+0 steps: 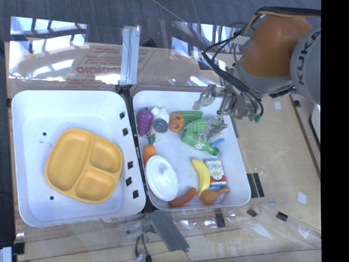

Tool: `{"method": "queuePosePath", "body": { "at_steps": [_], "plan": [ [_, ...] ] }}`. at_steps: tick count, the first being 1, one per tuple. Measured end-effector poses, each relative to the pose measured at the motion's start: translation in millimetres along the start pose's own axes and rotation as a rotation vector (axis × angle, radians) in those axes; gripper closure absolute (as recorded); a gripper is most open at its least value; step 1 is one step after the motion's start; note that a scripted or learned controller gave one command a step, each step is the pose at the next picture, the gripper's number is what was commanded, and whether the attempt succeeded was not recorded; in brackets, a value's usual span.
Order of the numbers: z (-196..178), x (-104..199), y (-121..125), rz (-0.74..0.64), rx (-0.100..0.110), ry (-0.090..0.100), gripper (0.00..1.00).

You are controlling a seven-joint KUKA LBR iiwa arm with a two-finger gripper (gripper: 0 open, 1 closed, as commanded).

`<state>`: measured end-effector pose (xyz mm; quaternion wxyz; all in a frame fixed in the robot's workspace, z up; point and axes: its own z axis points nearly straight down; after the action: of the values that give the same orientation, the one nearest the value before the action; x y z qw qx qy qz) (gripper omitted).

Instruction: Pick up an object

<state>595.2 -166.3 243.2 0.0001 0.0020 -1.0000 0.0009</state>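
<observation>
The right bin (pixel 240 165) holds several toy foods. Among them are purple grapes (pixel 144 120), an orange ring (pixel 176 121), a green cucumber (pixel 188 115) and a knobbly green toy (pixel 195 132). There are also a banana (pixel 200 174), a small carton (pixel 216 173), a white bowl (pixel 161 177) and a sausage (pixel 182 198). My gripper (pixel 211 113) hangs over the bin's upper right part, just right of the cucumber and the green toy. It is open, with one finger (pixel 206 97) near the far wall and the other by the green toy. Nothing sits between them.
The left bin (pixel 27 119) holds a yellow divided plate (pixel 83 164). A carrot (pixel 149 153) lies by the wall between the bins. A small blue piece (pixel 216 142) lies beside the green toy. The arm's cables (pixel 248 111) hang over the right bin's far right corner.
</observation>
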Motion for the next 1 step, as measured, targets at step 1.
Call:
{"method": "queuePosePath", "body": {
  "at_steps": [1],
  "plan": [
    [129.9,-48.3,-1.2,0.051,-0.005,0.011,0.0]
  ]
}}
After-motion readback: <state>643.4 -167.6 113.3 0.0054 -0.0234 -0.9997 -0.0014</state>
